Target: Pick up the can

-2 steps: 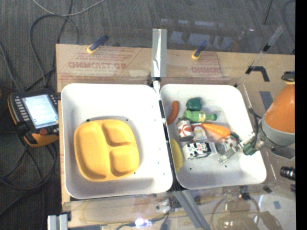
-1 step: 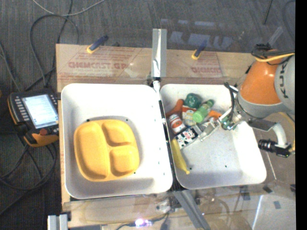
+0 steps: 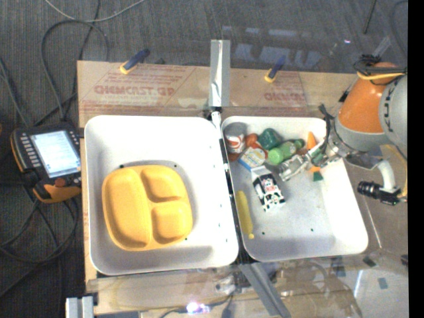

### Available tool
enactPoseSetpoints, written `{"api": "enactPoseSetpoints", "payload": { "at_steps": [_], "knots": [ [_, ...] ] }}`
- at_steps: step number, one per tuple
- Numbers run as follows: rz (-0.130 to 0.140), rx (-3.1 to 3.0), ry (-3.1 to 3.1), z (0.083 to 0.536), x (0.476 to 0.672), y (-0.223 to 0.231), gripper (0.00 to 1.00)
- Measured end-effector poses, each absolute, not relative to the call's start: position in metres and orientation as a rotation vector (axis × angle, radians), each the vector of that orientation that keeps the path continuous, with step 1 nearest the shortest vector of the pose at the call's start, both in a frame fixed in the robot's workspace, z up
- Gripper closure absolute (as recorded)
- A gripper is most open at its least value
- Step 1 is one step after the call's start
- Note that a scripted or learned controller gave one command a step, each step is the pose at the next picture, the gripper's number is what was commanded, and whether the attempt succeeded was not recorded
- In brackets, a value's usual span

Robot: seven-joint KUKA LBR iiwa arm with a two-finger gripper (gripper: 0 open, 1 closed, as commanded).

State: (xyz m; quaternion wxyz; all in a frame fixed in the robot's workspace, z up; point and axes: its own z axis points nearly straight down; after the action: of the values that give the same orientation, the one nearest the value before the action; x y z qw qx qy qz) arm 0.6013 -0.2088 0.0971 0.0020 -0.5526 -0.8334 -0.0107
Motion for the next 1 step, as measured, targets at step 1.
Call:
{"api": "enactPoseSetpoints", "payload": {
  "at_steps": [1],
  "knots": [
    [-0.022,-1.747,-2.638,0.0993,0.6514,-0.1877,0.00]
  ]
}}
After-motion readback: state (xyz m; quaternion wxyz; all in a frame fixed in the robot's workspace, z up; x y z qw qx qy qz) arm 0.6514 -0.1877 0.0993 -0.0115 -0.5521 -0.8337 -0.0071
